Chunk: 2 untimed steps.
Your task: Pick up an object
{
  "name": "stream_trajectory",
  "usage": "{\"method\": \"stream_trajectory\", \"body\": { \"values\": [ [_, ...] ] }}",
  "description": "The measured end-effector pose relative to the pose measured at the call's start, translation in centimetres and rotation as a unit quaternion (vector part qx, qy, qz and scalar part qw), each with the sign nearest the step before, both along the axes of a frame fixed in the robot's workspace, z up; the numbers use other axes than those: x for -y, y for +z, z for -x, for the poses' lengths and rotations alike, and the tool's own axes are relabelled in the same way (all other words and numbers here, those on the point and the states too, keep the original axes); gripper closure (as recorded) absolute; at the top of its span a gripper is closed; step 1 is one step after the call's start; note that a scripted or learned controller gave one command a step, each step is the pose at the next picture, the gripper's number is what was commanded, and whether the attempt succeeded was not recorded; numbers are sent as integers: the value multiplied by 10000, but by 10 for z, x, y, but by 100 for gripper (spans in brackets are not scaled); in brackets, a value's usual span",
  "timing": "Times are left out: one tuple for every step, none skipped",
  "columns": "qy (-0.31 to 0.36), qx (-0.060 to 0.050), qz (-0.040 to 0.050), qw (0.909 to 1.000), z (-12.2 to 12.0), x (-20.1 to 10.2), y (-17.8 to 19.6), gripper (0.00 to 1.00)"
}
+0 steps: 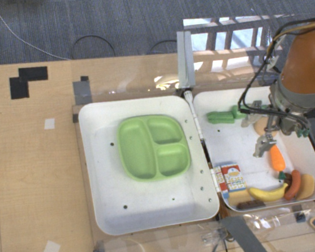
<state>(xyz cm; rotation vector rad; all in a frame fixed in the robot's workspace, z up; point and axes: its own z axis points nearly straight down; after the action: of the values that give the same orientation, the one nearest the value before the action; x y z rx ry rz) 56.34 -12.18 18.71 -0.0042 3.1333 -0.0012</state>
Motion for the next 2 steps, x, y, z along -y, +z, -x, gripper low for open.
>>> {"method": "stream_trajectory", "body": {
  "values": [
    [113,-26,-1,9999,-5,40,-92,0],
    [158,46,9,9999,-10,38,-77,100]
  ]
}}
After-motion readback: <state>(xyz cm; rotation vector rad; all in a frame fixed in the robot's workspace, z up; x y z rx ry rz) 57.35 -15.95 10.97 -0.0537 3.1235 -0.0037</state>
